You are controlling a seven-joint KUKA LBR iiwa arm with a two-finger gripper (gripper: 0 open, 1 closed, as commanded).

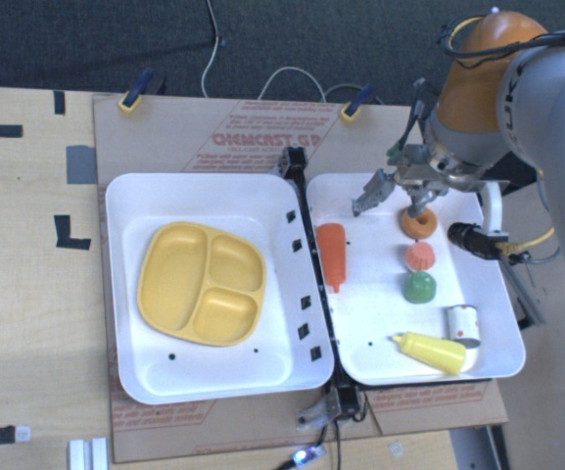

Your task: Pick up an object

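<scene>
dark carpet floor [86,18], wooden bench [27,292]

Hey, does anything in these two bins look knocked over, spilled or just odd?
Nothing looks spilled or broken. The yellow bottle lies on its side in the right bin, near its front edge, beside a small white can. The yellow divided plate sits flat in the left bin.

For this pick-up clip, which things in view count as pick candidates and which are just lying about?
Pick candidates, right bin:
carrot
brown ring
pink ball
green ball
white can
yellow bottle

Lying about:
yellow divided plate, left bin
clamps
cable
</scene>
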